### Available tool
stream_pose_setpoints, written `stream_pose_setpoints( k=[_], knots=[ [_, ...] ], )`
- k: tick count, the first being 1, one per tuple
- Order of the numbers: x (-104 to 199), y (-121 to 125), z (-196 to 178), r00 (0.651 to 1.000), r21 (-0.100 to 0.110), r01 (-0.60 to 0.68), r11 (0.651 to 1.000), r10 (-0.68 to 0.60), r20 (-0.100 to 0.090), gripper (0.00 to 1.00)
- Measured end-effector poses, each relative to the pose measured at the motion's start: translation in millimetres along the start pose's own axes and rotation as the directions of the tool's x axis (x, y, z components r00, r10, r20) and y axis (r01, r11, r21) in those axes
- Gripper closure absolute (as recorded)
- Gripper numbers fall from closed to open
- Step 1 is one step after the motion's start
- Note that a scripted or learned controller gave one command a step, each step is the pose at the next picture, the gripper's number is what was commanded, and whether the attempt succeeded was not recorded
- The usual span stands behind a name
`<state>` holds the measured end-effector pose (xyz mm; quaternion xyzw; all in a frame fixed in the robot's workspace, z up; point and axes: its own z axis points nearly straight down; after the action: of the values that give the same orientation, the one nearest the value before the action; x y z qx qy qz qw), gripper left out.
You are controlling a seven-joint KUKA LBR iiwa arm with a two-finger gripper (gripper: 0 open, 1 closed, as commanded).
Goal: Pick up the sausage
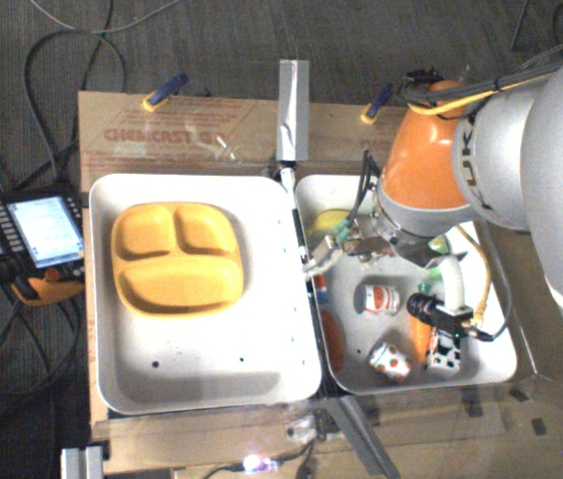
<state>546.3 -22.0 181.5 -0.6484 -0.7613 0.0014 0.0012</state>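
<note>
The sausage (332, 339), a reddish-brown elongated piece, lies along the left wall of the right bin (496, 372), near its front. My gripper (359, 241) hangs under the orange wrist band over the back left part of that bin, well behind the sausage and apart from it. The wrist and its cables hide the space beneath the gripper.
The right bin also holds a small can (378, 298), a white and red item (389, 361), an orange carrot-like piece (420, 339), a white bottle (451, 277) and a yellow item (329, 222). A yellow divided plate (177, 257) sits in the left bin (202, 372).
</note>
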Motion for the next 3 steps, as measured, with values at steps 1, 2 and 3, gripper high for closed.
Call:
stream_pose_setpoints(
  k=[1, 2, 3],
  knots=[
    [21.9, 46.6, -25.9, 0.945, 0.000, -0.328, 0.945, 0.328, 0.003, 0.00],
    [-68.1, -2.4, 0.1, 0.985, 0.001, -0.170, 0.985, 0.170, 0.002, 0.00],
    [-16.1, -47.0, 0.6, 0.982, 0.003, -0.189, 0.982, 0.189, 0.000, 0.00]
  ],
)
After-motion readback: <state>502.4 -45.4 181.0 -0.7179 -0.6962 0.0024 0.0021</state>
